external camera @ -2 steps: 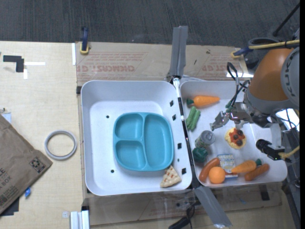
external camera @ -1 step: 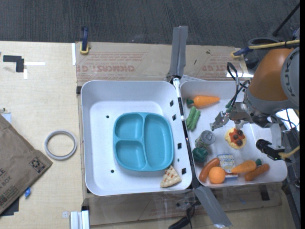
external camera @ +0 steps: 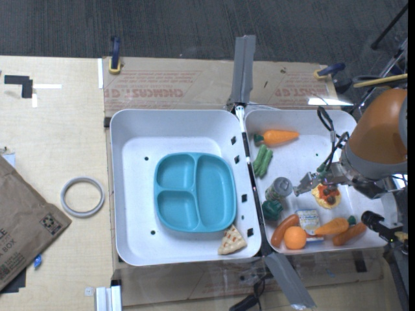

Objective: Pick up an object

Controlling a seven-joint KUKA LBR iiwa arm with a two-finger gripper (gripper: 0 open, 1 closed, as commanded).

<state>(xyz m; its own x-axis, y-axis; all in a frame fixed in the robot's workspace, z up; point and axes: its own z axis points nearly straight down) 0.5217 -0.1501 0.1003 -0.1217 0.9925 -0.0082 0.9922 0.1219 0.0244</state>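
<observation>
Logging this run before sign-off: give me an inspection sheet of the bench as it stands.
Surface: bench with two white bins side by side, left bin, right bin.
Job's things: right bin holds a carrot, green pepper, metal can, orange, small box and more toy food.
Clutter: left bin holds a blue divided plate and a waffle slice; tape roll on the bench.
Hand: hand low over the right bin; finger state unclear.
Cables: black cable along the arm.
Surroundings: cardboard box, blue clamps.
</observation>
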